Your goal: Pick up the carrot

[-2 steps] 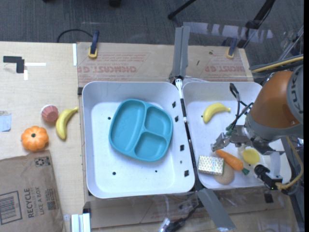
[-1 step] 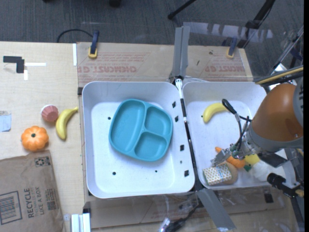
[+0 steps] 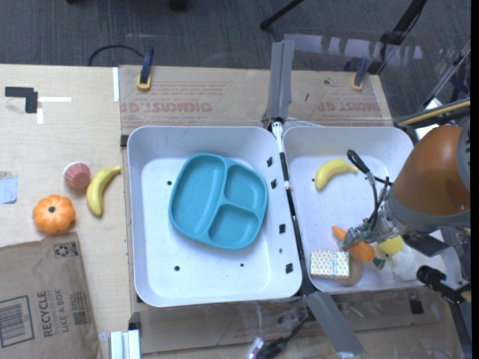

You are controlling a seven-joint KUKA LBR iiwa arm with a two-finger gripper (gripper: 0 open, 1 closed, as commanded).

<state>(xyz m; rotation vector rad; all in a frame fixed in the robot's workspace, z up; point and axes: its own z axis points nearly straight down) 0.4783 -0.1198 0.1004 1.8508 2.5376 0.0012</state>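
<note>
The fingers (image 3: 365, 234) are low in the right bin (image 3: 299, 200), directly over the carrot (image 3: 362, 252). The carrot lies on the bin floor, with orange showing on both sides of them. I cannot tell whether they are spread or closed, so I judge the carrot reached but not yet lifted. Grasping and raising are left to do.

A checkered packet (image 3: 329, 263) lies just beside the carrot, and a white and yellow thing (image 3: 397, 259) is close on the other side. Both could get in the way. A banana (image 3: 334, 173) lies well apart from the fingers.
</note>
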